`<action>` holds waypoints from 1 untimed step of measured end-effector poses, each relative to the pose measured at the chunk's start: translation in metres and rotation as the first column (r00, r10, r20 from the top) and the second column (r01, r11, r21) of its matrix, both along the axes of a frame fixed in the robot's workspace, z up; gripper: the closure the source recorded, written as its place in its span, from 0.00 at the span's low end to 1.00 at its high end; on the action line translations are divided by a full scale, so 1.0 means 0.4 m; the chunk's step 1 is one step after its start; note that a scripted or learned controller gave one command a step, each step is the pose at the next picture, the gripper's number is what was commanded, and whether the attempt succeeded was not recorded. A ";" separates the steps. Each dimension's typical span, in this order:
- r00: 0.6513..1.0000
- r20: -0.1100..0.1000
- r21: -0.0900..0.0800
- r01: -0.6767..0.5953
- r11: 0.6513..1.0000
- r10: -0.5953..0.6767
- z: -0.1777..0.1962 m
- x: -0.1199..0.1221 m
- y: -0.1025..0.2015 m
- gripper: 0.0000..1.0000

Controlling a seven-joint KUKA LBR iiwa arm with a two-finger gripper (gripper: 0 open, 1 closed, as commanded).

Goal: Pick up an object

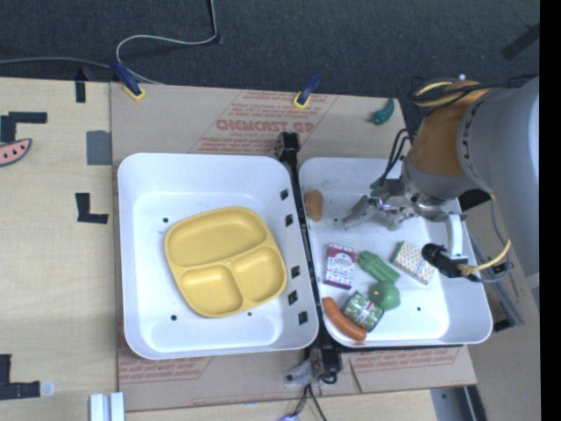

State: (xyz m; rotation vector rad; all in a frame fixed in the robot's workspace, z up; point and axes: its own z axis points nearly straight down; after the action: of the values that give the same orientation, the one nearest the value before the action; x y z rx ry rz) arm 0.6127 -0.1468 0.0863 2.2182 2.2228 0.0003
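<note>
My gripper (358,213) hangs low over the upper middle of the right bin (456,323), pointing left, with nothing visibly between its tips. A small brown lump (313,203) lies to its left by the divider. Below it lie a red patterned box (340,266), a green vegetable-shaped toy (379,273), a green and white packet (361,310) and an orange sausage-shaped toy (344,320). A pale speckled block (413,261) rests to the lower right of the gripper, beside a black part of the arm.
The left bin (145,235) holds a yellow three-compartment tray (226,260). The grey arm with its orange band (443,143) covers the right bin's upper right corner. Black clips run along the divider (296,235) between the bins.
</note>
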 end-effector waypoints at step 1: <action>1.000 0.002 0.000 0.000 1.000 0.000 0.000 -0.040 0.116 0.00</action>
State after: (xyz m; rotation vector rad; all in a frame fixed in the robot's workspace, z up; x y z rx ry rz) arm 0.5967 -0.1003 0.0862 2.2175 2.2218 0.0029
